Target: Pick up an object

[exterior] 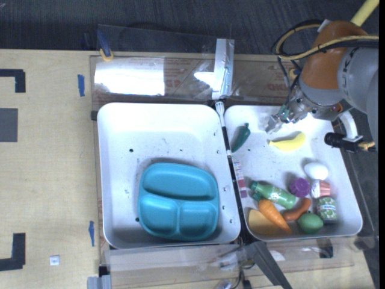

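My gripper (277, 121) hangs over the far part of the right bin (352, 188), just up and left of a yellow banana (287, 141). Nothing shows in its grasp. A dark green pepper-like piece (240, 136) lies against the bin's left wall. A white egg (316, 171), a purple piece (299, 186), a green bottle (274, 193), an orange carrot (274, 215), a green lime (310, 223) and two small cans (326, 208) crowd the near half of the bin.
The left bin (120, 137) holds a blue divided tray (178, 201) in its near half. A clear plastic sheet (159, 71) stands behind the bins. The grey arm with its orange band (328, 53) reaches in from the upper right, trailing cables.
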Controlling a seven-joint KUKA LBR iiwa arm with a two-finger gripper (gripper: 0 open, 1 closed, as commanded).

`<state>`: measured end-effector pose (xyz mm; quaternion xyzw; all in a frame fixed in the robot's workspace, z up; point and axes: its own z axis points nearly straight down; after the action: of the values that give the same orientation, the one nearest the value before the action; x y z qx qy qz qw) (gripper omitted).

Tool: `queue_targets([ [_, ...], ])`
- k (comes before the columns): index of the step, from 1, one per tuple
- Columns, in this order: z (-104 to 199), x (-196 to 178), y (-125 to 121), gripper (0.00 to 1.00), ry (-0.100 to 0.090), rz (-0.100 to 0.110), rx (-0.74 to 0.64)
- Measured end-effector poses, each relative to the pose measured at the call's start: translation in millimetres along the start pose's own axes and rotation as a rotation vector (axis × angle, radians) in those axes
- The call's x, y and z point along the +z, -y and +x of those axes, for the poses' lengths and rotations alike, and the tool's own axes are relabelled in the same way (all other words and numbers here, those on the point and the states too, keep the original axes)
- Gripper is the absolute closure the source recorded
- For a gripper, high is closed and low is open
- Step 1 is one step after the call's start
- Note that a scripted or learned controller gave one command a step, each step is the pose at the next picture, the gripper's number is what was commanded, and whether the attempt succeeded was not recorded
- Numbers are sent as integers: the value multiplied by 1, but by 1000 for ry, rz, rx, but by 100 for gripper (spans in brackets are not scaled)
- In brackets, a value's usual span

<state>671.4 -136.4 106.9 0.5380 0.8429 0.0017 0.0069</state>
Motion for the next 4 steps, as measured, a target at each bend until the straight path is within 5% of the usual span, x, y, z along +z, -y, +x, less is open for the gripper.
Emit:
queue_targets([
  [1, 4, 2, 1, 0, -11, 9, -2],
  [2, 15, -27, 89, 0, -10, 8, -304],
  [3, 6, 19, 34, 0, -6, 4, -177],
  [4, -26, -56, 100, 0, -3, 5, 72],
])
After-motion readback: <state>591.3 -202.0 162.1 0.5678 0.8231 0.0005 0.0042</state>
